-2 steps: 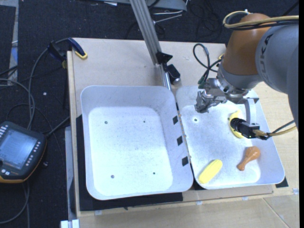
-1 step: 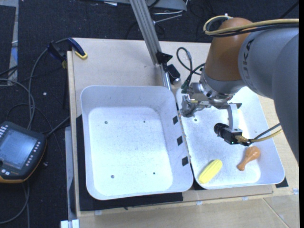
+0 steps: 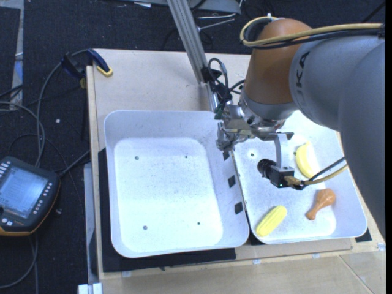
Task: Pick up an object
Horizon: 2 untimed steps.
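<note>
Two bins: we see two shallow white bins side by side on the bench, the left bin (image 3: 125, 133) and the right bin (image 3: 352, 222), their inner rims meeting near the middle of the view.
Left bin: we see only its speckled white floor with a few small dark dots.
Right bin: we count three toy food pieces in it, all toward its near and right part.
Corn cob: a yellow corn cob (image 3: 271, 220) lies tilted near the bin's near edge, closest to us of the three.
Drumstick: an orange-brown drumstick (image 3: 321, 203) lies to the right of the corn cob, apart from it.
Banana: a pale yellow banana-like piece (image 3: 305, 159) lies farther back, just right of the gripper's hardware.
Arm: we see the grey arm (image 3: 343, 78) reach in from the right, its orange band (image 3: 275, 60) above the wrist, hanging over the far left part of the right bin.
Gripper: the gripper (image 3: 225, 144) sits at the seam between the two bins, above the right bin's left rim.
Fingers: we cannot tell whether they are apart or together; the wrist and dark fittings hide them, and we see nothing held there.
Task objects versus gripper: the corn cob, drumstick and banana all lie on the bin floor, away from the gripper.
Surroundings: a teach pendant (image 3: 23, 195) rests on the dark floor at the far left, with cables (image 3: 37, 121) trailing beside the bench (image 3: 147, 78).
</note>
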Each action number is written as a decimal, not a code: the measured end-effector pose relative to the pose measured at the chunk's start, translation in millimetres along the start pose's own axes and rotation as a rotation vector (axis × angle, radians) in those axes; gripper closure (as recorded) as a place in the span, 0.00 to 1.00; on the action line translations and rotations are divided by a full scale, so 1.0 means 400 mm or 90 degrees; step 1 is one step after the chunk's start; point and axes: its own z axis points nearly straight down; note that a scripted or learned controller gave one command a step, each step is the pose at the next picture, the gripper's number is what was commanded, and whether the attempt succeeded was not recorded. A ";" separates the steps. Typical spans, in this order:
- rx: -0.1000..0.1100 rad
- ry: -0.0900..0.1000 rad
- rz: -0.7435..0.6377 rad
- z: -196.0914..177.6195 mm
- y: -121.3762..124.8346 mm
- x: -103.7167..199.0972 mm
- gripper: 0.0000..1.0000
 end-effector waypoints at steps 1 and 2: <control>0.001 0.000 -0.001 -0.030 -0.023 0.134 1.00; 0.001 -0.001 0.002 -0.029 -0.022 0.127 0.00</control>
